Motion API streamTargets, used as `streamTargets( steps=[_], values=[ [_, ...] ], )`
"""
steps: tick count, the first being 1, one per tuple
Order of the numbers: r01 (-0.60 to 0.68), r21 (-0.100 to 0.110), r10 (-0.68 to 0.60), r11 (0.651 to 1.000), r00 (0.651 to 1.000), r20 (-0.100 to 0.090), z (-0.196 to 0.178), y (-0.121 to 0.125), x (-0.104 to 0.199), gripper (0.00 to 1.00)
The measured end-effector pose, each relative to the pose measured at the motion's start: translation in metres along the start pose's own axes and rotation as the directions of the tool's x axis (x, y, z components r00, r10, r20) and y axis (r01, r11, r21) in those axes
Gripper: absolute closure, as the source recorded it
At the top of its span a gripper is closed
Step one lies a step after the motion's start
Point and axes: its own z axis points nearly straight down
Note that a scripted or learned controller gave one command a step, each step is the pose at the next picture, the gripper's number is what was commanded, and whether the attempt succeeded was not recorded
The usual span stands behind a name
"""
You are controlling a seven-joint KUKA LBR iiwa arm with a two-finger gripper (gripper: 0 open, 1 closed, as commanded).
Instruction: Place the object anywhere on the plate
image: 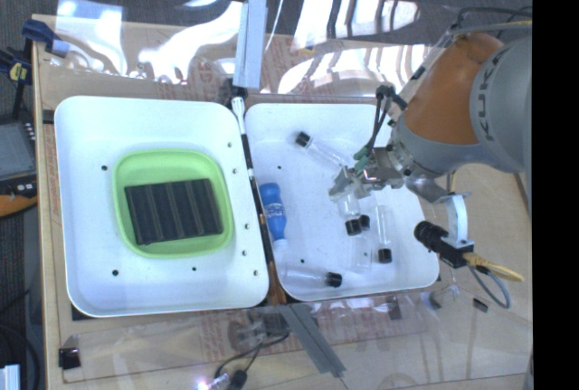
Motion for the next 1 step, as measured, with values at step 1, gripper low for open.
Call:
streamTargets(
  steps=[1],
  values=[
    [0.0, 0.0, 0.0, 1.0, 1.0, 0.0, 0.0, 0.0, -0.0001, 0.0]
  ],
)
